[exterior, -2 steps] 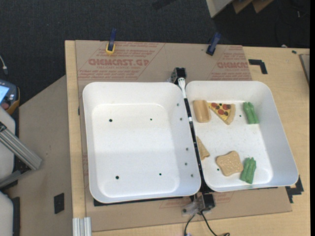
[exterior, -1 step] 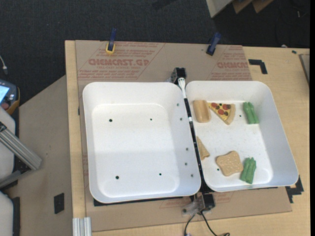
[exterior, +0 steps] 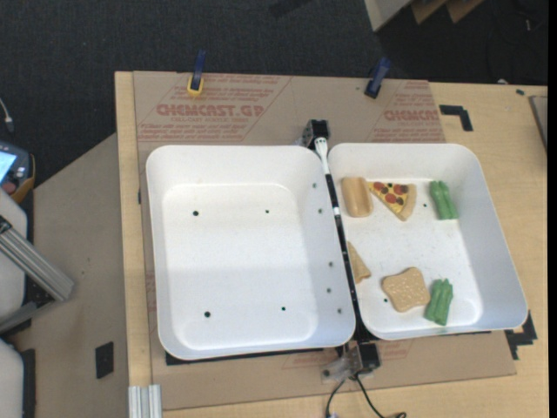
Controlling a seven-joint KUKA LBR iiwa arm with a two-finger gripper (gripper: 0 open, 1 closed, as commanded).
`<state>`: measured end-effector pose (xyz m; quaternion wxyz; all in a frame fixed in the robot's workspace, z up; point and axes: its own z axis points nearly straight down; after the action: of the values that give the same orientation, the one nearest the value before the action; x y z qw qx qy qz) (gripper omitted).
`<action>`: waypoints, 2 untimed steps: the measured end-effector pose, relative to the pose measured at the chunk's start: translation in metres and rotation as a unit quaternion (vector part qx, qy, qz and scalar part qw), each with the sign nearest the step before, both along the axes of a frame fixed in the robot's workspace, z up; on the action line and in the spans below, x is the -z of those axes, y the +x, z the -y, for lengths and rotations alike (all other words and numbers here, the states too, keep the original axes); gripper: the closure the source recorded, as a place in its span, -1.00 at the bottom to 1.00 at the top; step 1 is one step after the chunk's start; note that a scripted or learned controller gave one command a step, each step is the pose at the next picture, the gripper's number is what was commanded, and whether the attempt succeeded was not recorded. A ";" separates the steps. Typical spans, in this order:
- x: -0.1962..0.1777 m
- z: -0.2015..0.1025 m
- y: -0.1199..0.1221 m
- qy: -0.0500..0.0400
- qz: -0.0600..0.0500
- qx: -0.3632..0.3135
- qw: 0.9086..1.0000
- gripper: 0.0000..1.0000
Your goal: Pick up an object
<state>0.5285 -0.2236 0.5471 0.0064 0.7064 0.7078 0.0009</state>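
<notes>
Cardboard-topped bench, two white bins; all items in right bin (exterior: 487, 233): bread roll (exterior: 354, 196), pizza (exterior: 392, 197), toast (exterior: 406, 289), two green pieces (exterior: 443, 200) (exterior: 438, 301). Gripper state: cannot tell. Risk: toast touches lower green piece, so a grasp may snag both or slip.

even, bright overhead light falls on the tabletop (exterior: 261, 103); the two white bins, left bin (exterior: 235, 251) and right bin (exterior: 487, 251), look nearly washed out. a soft shadow band crosses the left bin's upper floor. the dark surroundings are dim and slightly grainy; focus is moderately soft throughout.
</notes>
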 end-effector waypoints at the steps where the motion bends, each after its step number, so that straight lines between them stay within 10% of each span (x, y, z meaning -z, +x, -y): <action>1: -0.011 0.000 0.001 -0.002 0.002 0.000 1.000 1.00; 2: -0.022 0.000 0.002 -0.004 0.005 -0.001 1.000 1.00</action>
<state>0.5301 -0.2233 0.5689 0.0123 0.7058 0.7083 0.0015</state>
